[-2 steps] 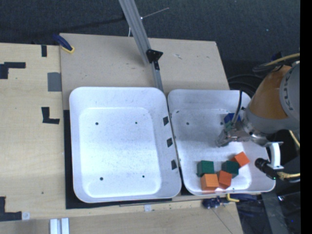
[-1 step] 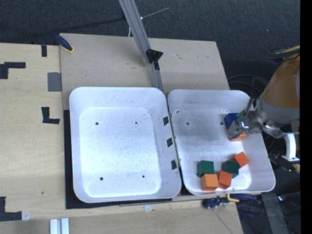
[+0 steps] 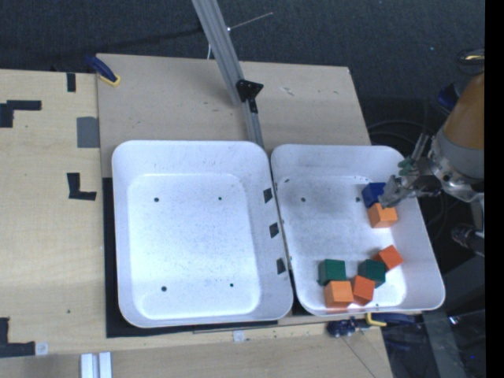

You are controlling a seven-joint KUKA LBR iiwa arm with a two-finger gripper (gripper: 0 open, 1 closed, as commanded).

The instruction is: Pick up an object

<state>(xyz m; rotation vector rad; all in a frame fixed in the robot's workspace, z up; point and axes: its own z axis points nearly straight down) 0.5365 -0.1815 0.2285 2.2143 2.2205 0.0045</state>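
The gripper [image 3: 391,195] is positioned low in the right bin [image 3: 315,211], beside the blue block [image 3: 373,192] and above the orange block [image 3: 383,216]; finger state cannot be determined, and no lift is judged accomplished yet.

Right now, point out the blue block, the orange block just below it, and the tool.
blue block [image 3: 372,192], camera view, on its top face.
orange block [image 3: 383,216], camera view, middle of its top.
tool [image 3: 396,189], camera view, at its fingertips beside the blue block.
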